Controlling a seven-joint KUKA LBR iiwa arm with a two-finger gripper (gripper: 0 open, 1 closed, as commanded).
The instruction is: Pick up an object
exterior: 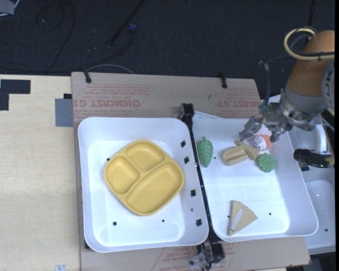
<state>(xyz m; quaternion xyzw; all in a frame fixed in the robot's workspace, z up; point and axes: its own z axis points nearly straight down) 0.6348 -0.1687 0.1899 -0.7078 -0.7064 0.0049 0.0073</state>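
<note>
Yellow 3-compartment plastic tray (144, 176), bumpy green fruit (266, 162)

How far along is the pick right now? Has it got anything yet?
Done: the gripper has reached the right bin, over the tan piece, a small orange-white item and a green textured ball. In hand: nothing visibly between the fingers. Left: the grasp and lift. The green piece and wedge lie untouched.

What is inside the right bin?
In the right bin: a green toy by the divider, a tan stick, a green ball, a tan wedge. The gripper partly covers a small orange-white item.
</note>
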